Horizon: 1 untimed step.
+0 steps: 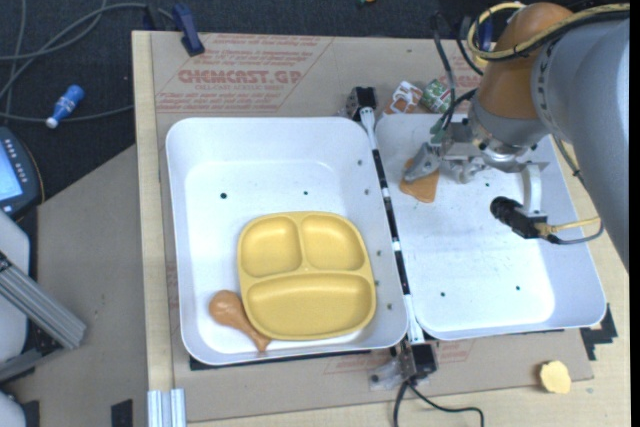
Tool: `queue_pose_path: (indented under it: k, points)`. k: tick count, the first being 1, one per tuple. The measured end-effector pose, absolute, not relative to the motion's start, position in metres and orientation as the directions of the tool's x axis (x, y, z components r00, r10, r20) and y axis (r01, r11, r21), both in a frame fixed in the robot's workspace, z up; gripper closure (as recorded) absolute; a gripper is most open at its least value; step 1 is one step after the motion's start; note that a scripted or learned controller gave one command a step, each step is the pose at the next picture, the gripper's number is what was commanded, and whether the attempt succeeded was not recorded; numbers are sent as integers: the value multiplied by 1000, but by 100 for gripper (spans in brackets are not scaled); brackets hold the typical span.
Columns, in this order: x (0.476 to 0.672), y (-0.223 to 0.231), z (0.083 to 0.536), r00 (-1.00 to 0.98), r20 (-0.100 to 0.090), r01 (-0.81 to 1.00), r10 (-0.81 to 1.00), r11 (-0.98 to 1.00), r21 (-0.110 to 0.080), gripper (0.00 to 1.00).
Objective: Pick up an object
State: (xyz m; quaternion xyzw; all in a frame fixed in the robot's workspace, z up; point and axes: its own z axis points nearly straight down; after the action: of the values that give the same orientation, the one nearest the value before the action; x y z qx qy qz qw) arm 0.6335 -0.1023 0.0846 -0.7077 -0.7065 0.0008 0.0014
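Note:
My gripper (pixel 441 164) hangs low over the back left part of the right bin (pixel 500 300), under the grey arm with its orange band (pixel 512 85). A small orange wedge-shaped piece (pixel 421 186) lies on the bin floor right at the gripper's lower left side; whether they touch is unclear. In the left bin (pixel 200 165) sits a yellow divided plate (pixel 304 274). An orange drumstick-shaped toy (pixel 233 312) lies against the plate's front left edge.
Two small packets, one white and orange (pixel 404 97) and one greenish (pixel 435 94), lie at the right bin's back rim. A black cable end (pixel 514 214) dangles over that bin. A yellow chunk (pixel 553 376) rests on the bench at front right. A blue clamp (pixel 187 28) grips the board's back left.

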Motion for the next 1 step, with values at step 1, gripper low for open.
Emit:
queue_pose_path:
  k: [1]
  points:
    - [639, -96, 85, -1, 0, 1000, 1000, 1, 1, 0]
